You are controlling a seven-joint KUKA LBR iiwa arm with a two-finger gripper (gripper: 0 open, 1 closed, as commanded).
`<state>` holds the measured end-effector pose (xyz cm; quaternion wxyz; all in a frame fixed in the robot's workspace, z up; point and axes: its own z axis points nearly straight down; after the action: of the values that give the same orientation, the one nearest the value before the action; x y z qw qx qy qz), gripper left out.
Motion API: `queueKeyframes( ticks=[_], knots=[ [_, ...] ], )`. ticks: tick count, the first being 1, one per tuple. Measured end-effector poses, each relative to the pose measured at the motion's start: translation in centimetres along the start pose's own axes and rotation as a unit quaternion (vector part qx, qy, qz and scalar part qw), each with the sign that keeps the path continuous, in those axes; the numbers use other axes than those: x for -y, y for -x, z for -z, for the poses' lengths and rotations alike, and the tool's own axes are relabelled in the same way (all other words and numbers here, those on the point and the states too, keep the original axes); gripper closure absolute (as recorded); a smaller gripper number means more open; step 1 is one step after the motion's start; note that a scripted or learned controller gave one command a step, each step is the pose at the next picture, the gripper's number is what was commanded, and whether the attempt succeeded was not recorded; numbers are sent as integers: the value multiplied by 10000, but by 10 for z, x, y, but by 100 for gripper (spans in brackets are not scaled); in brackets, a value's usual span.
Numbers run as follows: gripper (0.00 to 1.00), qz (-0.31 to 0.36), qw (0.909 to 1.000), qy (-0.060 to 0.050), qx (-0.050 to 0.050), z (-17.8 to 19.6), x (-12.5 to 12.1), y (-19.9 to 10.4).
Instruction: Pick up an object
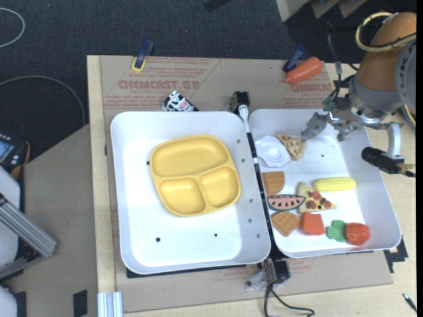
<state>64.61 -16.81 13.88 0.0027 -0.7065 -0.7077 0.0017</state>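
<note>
At far left a dark device [9, 152] and grey rail [26, 228] are cut off by the frame. Red lettering on the worktop [99, 197], partly hidden, reads roughly "CHEMCAST GP". Left bin [132, 236] holds a yellow tray [193, 174]. Right bin [380, 200] holds toy foods: egg [271, 150], pizza [292, 145], toast [273, 181], watermelon [285, 201], waffle [285, 223], corn [334, 185], tomato [357, 233]. Pincer [324, 125] hovers near the pizza; whether it is wide or narrow I cannot tell. Dark carpet [79, 18] lies beyond.
</note>
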Motion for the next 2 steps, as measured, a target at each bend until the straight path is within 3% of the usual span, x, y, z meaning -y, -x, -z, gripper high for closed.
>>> queueKeyframes(
  ticks=[1, 2],
  knots=[
    [0, -4, 10000, 37, -7, -49, -2, -1],
    [100, 9, 10000, 95, 0, -32, -5, -2]
  ],
)
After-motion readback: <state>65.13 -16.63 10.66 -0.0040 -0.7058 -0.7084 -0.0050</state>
